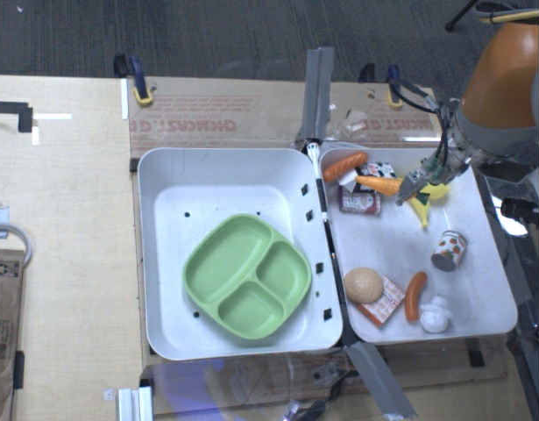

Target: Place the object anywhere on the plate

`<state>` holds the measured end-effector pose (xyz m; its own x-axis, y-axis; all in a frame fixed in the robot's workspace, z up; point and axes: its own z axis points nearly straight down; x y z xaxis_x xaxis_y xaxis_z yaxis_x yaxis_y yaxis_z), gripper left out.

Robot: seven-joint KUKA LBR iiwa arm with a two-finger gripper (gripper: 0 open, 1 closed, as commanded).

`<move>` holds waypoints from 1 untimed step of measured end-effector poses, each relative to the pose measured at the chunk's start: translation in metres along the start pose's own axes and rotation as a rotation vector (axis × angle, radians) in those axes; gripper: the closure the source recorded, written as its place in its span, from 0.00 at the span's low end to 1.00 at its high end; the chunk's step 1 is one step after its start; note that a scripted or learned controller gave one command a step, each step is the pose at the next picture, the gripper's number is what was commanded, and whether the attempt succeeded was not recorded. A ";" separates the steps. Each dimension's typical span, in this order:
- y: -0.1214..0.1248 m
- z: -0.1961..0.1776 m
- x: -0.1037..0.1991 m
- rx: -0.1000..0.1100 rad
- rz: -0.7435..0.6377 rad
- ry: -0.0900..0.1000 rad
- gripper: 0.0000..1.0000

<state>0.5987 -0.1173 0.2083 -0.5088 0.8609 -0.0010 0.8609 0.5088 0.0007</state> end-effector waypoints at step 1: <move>0.018 0.017 0.068 0.001 -0.350 0.001 1.00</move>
<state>0.5795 -0.0500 0.1912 -0.7729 0.6345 0.0004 0.6345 0.7729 -0.0005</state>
